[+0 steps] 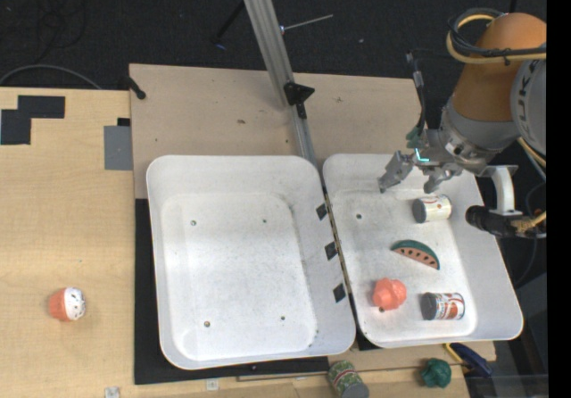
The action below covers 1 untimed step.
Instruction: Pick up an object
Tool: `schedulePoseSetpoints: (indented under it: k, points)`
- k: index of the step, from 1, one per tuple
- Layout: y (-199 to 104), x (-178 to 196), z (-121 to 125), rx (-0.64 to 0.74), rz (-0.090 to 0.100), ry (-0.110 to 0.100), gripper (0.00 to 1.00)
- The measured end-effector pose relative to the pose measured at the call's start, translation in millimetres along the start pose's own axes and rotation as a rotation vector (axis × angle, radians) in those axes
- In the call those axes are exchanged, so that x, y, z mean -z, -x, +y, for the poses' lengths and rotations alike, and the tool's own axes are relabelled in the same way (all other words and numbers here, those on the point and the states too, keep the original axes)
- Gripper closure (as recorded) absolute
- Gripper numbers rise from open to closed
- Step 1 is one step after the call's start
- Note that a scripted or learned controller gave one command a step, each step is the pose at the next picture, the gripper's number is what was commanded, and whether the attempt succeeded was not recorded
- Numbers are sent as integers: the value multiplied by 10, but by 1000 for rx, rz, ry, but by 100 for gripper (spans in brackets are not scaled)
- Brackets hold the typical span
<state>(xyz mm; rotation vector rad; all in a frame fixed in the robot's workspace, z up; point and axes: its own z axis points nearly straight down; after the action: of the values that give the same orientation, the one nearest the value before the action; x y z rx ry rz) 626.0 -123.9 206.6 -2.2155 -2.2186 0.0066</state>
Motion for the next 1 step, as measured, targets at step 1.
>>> schedulePoseSetpoints:
  k: [1]
  points:
    - [0, 22, 9, 1, -1, 4, 0]
